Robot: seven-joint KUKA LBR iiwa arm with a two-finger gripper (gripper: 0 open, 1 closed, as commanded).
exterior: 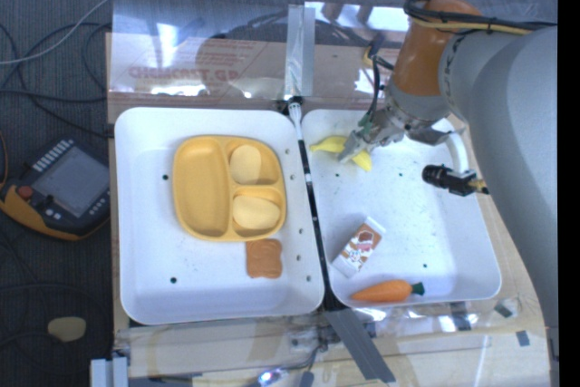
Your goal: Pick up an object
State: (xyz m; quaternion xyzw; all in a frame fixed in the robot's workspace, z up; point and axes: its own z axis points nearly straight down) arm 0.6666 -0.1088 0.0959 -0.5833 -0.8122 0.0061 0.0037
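A yellow banana-like toy (pixel 330 143) lies at the back left of the right bin (pixel 453 236). My gripper (pixel 356 149) is down on top of it, and yellow shows on both sides of the tip. The tip itself is too small and dark to make out a grasp. Nearer the front of the same bin lie a small white and red carton (pixel 357 247) and an orange carrot (pixel 388 290). The arm's orange band (pixel 420 59) rises behind the gripper.
The left bin (pixel 145 267) holds a yellow divided plate (pixel 201 186) with two pale round pieces, and a brown biscuit-like piece (pixel 264 258) in front of it. A black fitting (pixel 449 178) sticks out at the right bin's right side. A pendant (pixel 63 186) lies on the floor at left.
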